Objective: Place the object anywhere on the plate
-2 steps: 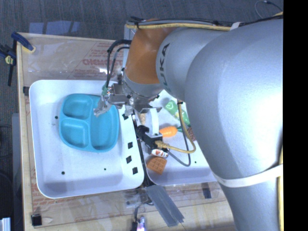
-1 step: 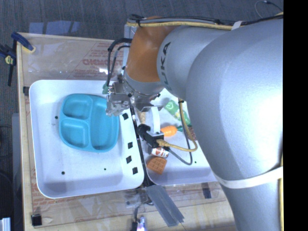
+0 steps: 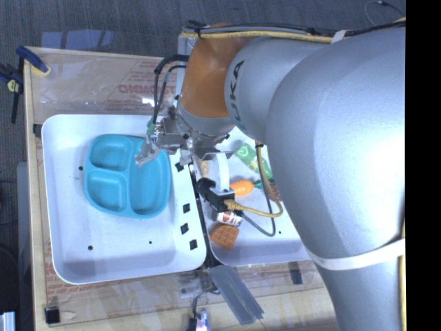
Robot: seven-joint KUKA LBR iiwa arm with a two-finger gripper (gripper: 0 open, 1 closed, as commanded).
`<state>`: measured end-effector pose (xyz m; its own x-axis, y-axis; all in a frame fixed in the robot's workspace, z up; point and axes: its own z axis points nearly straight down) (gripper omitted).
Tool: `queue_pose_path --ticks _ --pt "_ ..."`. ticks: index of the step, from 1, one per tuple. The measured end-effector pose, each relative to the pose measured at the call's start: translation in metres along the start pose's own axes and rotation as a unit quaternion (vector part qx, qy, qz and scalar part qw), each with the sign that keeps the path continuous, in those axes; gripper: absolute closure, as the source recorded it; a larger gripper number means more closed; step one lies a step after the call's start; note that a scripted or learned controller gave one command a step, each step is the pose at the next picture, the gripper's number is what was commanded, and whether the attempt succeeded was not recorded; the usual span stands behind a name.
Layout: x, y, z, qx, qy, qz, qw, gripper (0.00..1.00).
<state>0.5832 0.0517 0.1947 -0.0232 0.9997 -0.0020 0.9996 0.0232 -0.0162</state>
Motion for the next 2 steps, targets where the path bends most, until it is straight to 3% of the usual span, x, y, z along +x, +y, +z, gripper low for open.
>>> queue_pose_path --ticks 1,2 --pt "0.0 0.0004 -0.006 0.004 -0.001 -0.002 1.0 1.0" --pt "0.0001 0.0004 -0.006 0.004 -0.001 -0.002 1.0 0.0"
